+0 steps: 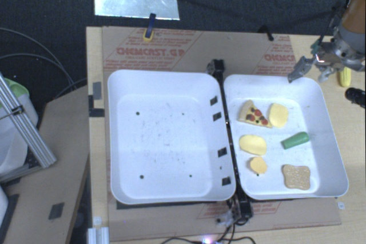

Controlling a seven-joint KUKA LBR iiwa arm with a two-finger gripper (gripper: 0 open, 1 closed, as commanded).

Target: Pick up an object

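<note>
While six toy foods are lying in the right bin [327,123], the gripper [312,68] is hanging above that bin's far rim with its fingers spread wide and nothing between them. A pizza slice [253,114] is sitting near the bin's far left, a yellow piece [278,115] just beside it. A green piece [295,140] is resting mid-bin, a yellow lump [253,144] and an orange piece [258,166] nearer the left wall, and a biscuit-like piece [296,176] toward the bin's near edge.
</note>
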